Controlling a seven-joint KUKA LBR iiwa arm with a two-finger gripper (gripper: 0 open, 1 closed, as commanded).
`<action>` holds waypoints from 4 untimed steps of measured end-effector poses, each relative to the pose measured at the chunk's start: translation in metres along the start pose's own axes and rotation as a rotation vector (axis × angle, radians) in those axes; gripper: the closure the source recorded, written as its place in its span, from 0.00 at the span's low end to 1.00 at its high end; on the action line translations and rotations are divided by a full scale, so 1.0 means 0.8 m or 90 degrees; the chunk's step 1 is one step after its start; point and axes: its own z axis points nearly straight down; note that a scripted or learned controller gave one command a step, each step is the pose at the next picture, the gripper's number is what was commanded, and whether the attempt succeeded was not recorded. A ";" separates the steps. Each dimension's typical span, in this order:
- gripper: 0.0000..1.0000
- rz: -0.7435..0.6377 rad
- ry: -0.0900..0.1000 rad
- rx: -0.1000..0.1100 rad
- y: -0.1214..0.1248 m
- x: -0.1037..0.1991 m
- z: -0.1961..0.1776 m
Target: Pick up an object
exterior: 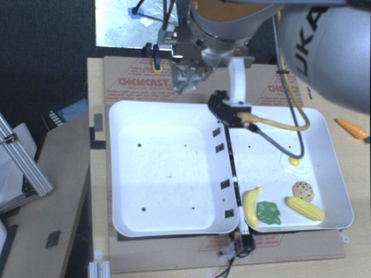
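white bins side by side under the one overhead camera, and all the toys sit in the right bin, down at its near end: a banana against the divider, a green piece touching it, a biscuit, a corn cob and a fried egg a little further up. the left bin shows bare floor with a few dark dots. the gripper hangs high beyond the far rim of the bins, over the cardboard, well apart from every object, and whether it is spread or closed i cannot tell, the metal is a blur from here. nothing is held, so the pick is not yet begun by my reading. trouble ahead? the banana and green piece are touching, so a descent between them could shove both or grab two. the banana hugs the divider, which could block one side of the grasp. the egg looks flat and may slip. a cable drapes over the right bin and might snag.
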 end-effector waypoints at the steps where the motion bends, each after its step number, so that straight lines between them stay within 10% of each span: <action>1: 1.00 0.003 -0.001 -0.001 0.042 0.023 0.001; 2: 1.00 0.007 -0.005 0.009 0.034 0.021 0.171; 3: 1.00 0.008 0.002 -0.011 0.084 0.010 -0.038; 4: 1.00 0.007 -0.005 0.009 0.115 0.014 0.170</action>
